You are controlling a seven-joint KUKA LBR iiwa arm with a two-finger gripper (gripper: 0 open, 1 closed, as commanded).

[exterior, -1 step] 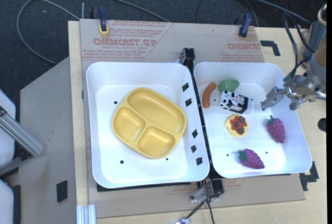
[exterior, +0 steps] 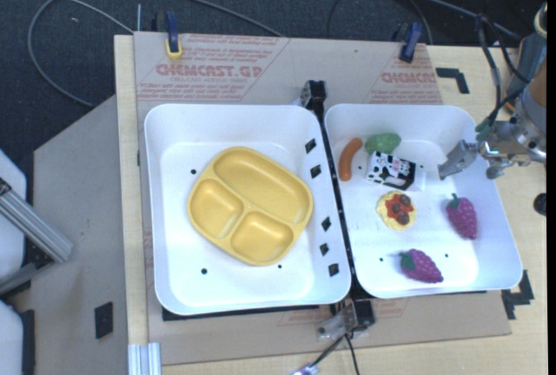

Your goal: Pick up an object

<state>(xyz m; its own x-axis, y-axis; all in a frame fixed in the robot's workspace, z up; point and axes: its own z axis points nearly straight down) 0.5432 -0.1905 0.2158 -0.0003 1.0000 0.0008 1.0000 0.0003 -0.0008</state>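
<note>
Nearest in the right bin [exterior: 495,265] lie purple grapes [exterior: 421,266]. Past them sit a small pizza [exterior: 398,210] and more grapes [exterior: 463,216]. Farther back are a black and white toy [exterior: 390,168], a hot dog [exterior: 348,157] and a green toy [exterior: 382,142]. The gripper [exterior: 458,161] hangs over the bin's right side, holding nothing; I cannot tell if it is spread. A yellow plate [exterior: 250,205] fills the left bin [exterior: 165,191] on the desk [exterior: 217,69].

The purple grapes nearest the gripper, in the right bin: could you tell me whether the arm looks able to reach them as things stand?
Probably yes. The gripper hangs at the right bin's far right side, and the grapes lie just in front of it with bare white floor between. Nothing rests on them, and the small pizza lies apart.
</note>
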